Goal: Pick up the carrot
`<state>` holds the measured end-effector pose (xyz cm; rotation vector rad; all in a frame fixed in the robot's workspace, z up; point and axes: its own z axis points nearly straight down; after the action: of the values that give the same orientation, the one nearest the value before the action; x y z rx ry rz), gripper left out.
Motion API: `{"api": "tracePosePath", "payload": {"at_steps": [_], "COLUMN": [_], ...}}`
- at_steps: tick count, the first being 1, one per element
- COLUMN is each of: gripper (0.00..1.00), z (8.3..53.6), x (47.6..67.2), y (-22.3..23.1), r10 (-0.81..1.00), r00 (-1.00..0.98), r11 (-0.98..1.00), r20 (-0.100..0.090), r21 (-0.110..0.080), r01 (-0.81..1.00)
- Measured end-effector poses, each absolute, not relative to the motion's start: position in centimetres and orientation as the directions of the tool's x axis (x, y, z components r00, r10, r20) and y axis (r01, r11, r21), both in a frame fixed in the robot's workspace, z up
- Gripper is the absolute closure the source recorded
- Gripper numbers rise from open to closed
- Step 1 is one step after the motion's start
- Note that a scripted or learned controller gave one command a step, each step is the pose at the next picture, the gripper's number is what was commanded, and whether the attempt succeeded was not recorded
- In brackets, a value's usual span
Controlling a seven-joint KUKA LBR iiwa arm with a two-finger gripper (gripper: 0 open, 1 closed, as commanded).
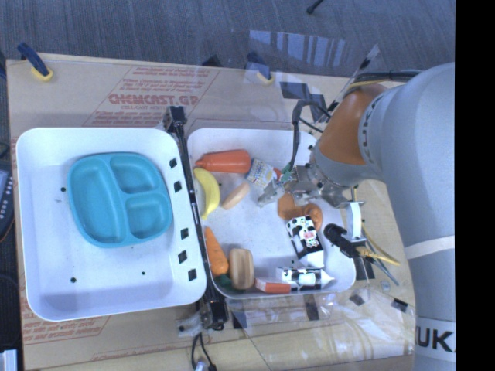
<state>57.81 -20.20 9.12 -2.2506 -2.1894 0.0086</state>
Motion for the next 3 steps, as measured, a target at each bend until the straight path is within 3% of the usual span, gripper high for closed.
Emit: {"api": "tracePosePath", "payload": {"at_steps": [1,2,3], "gripper": [1.0,1.0,1.0], "z": [10.2,21.7,25.2], "x": [58.0,53.9,51.9], "y": [-19.9,-16.4,-18.5], "r10": [1.0,0.947,0.999], "r00": [0.016,0.321,-0.042], "r11": [-0.016,-0.321,0.042], "r20": [0.0,-0.001,-0.004], "r21": [-0.006,-0.002,-0.001], "r01": [1.0,0.947,0.999]}}
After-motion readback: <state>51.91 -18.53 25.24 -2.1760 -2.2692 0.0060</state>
